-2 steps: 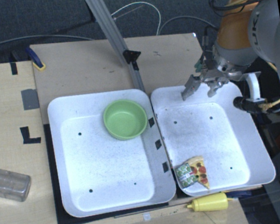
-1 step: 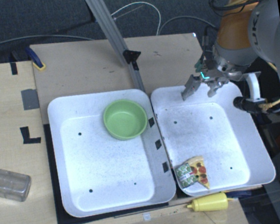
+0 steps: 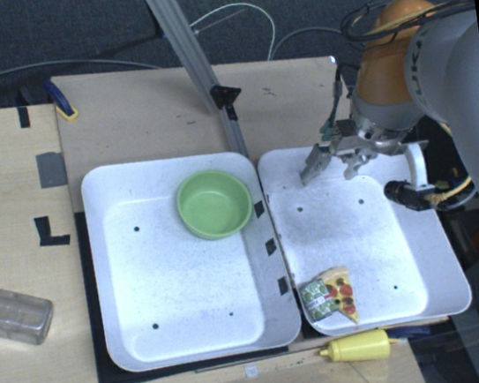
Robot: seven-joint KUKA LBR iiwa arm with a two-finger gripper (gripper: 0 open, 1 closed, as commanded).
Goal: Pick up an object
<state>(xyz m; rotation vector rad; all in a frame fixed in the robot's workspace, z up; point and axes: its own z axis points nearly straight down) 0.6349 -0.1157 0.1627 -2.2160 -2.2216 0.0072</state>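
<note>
my gripper [image 3: 332, 163] spread open, empty, over right bin's [image 3: 433, 291] far edge; packet [image 3: 328, 296] sits near front-left corner; gotta swing over, drop straight down, straddle it

A pale green bowl [image 3: 215, 203] sits in the white, finely speckled left bin [image 3: 136, 335]. The right bin [image 3: 433, 291] is the same white, holding a green packet [image 3: 328, 296] printed with red and yellow. A yellow bottle [image 3: 361, 347] lies at lower centre.
</note>
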